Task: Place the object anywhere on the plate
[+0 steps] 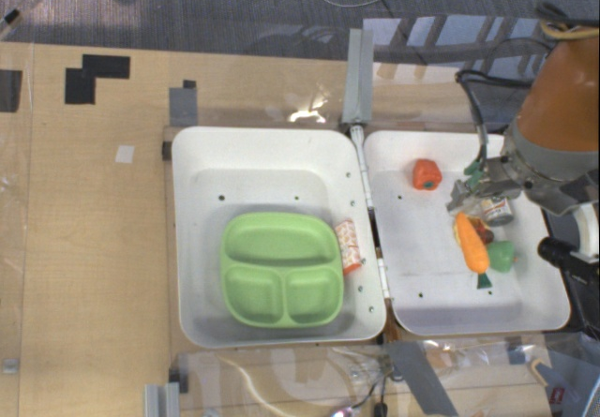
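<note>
Left bin (197, 218): green plate (281, 267), three wells; small packet (348, 245) touching its right rim. Right bin (403, 293): red pepper (427, 174) alone, upper left. Gripper (485, 192) low over a small can (496, 210); whether it grips, cannot tell. Carrot (472, 244) just below, beside a green piece (502, 257). Carrot likely light, rigid plastic, smooth; best taken across mid-body.

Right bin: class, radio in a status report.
Hand low over right bin, by small can. Carrot loose. Green plate in left bin, small packet beside it.
</note>
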### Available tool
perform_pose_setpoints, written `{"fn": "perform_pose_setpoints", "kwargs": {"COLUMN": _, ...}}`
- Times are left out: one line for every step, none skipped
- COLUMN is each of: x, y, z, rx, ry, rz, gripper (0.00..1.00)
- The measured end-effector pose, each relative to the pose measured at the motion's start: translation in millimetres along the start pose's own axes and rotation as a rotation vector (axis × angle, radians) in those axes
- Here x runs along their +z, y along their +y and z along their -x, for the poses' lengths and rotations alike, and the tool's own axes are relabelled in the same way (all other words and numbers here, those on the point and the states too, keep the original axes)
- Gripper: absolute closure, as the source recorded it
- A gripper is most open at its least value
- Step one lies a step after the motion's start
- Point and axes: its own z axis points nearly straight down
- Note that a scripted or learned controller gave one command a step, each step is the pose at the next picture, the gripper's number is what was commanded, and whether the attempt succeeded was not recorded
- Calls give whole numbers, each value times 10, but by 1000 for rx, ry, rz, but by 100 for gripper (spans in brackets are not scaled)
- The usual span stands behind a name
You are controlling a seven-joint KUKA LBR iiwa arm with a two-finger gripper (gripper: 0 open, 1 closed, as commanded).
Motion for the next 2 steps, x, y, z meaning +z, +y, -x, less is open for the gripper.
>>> {"fn": "perform_pose_setpoints", "kwargs": {"x": 20, "y": 189, "z": -841, "rx": -33, "ry": 1, "rz": -2, "gripper": 100}}
{"fn": "perform_pose_setpoints", "kwargs": {"x": 433, "y": 310, "z": -1354, "rx": -248, "ry": 2, "rz": -4, "gripper": 100}}
